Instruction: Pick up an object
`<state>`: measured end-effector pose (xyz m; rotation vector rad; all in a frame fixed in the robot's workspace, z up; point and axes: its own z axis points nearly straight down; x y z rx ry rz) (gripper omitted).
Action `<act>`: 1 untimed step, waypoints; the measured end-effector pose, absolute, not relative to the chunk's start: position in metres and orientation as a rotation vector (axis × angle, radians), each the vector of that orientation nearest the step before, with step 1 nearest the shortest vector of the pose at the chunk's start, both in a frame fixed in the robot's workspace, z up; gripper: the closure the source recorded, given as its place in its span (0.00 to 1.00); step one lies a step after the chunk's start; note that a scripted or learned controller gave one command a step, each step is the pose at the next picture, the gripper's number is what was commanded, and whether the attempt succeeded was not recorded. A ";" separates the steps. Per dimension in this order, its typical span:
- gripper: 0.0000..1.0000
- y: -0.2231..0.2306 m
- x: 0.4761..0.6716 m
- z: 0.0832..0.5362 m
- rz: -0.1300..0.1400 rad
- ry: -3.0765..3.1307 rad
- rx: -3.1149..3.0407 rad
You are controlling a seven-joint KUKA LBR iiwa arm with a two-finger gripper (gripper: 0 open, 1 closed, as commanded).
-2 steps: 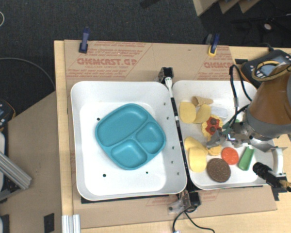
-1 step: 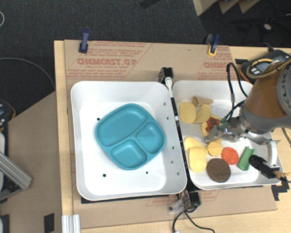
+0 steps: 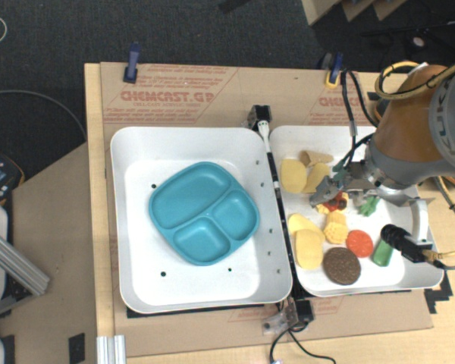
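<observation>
My gripper hangs low over the middle of the right bin, at the end of the grey and orange arm coming in from the right. Right under it lies a small red piece, with a green piece just to its right. A bumpy yellow piece lies just in front of the gripper. An orange-red round piece, a brown disc and a green cylinder lie nearer the front. The arm hides part of the bin's back right.
Pale yellow pieces lie at the right bin's back left and more yellow pieces along its left wall. A blue divided plate sits in the left bin. Blue clamps hold the cardboard base.
</observation>
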<state>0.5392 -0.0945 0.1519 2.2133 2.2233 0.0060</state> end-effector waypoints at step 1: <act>0.00 -0.092 0.476 0.146 -0.005 2.223 2.229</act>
